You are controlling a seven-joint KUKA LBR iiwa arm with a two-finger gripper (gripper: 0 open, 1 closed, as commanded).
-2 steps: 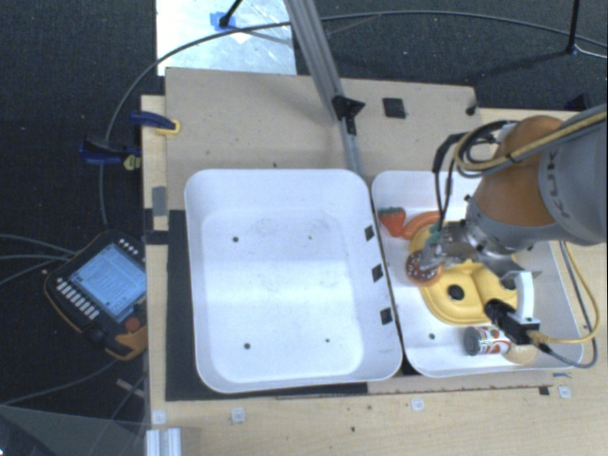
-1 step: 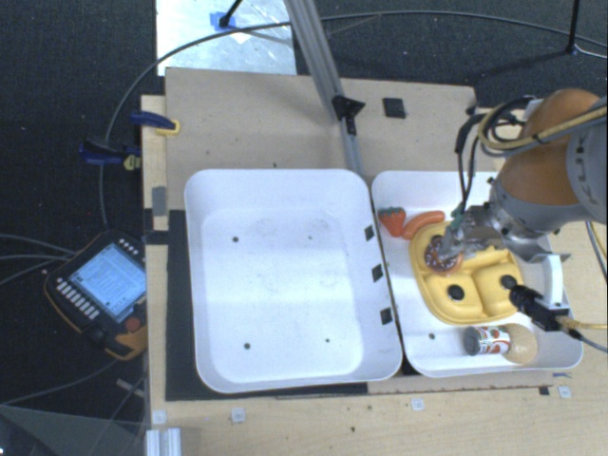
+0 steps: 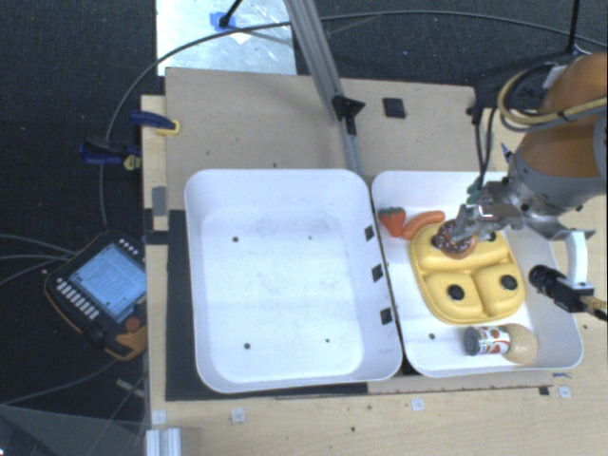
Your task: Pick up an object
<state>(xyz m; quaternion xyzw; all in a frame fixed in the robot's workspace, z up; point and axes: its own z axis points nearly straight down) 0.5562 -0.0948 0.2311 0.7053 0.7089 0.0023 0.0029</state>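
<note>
The bench (image 3: 285, 122) bears two white bins side by side. The left bin (image 3: 204, 283) is the larger-looking one, its floor bare from rim to rim, all open room. The right bin (image 3: 560, 350) touches it along a shared edge marked by three small black tabs, and is crowded: little free floor remains apart from a strip at its 6 o'clock edge and a patch at 11 o'clock.

The arm (image 3: 565, 150) comes in from 3 o'clock, its orange band high at the right edge of the view, its grey wrist over the right bin's 2 o'clock corner.

Three things lie in the right bin. One yellow moulded tray (image 3: 480, 274), with two dark dimples showing, fills the middle. One small can (image 3: 499, 340) with a red-and-white label lies on its side at 5 o'clock, near the rim. One orange carrot-shaped toy (image 3: 408, 222) lies at 10 o'clock, just beside the shared edge and touching the yellow tray's upper corner.

The gripper (image 3: 459, 238) is down on the yellow tray's 11 o'clock end, over a brownish round patch; how wide its claw stands cannot be told.

A handheld controller (image 3: 100, 288) lies off the bench at 9 o'clock.
</note>
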